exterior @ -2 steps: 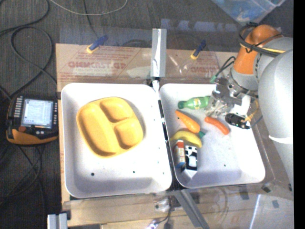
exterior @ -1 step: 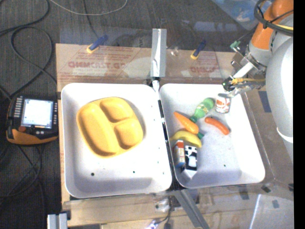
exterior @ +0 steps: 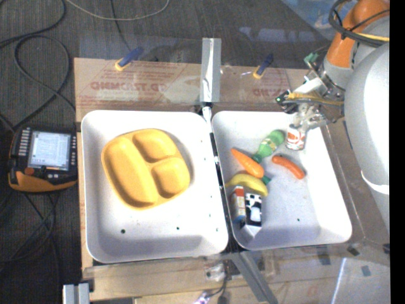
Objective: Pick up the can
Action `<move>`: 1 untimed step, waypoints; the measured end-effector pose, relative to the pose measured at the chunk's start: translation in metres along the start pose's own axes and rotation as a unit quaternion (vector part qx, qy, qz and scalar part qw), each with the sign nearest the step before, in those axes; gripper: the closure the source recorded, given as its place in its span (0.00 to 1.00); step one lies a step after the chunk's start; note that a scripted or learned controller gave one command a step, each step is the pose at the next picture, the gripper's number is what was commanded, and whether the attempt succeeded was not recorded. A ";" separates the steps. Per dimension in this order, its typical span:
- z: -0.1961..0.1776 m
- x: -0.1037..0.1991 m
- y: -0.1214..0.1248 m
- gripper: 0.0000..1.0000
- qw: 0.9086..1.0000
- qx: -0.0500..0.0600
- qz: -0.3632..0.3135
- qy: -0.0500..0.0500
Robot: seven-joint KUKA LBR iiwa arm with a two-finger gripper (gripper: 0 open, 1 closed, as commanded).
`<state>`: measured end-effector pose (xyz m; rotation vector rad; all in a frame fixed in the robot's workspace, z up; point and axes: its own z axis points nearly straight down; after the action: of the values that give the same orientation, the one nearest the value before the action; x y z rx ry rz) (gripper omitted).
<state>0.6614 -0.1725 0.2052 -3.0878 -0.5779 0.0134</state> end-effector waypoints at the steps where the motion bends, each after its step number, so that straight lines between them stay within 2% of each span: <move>1: -0.067 0.008 -0.035 1.00 0.996 0.001 0.085 0.001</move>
<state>0.6569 -0.1368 0.2719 -3.1243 -0.3133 0.0104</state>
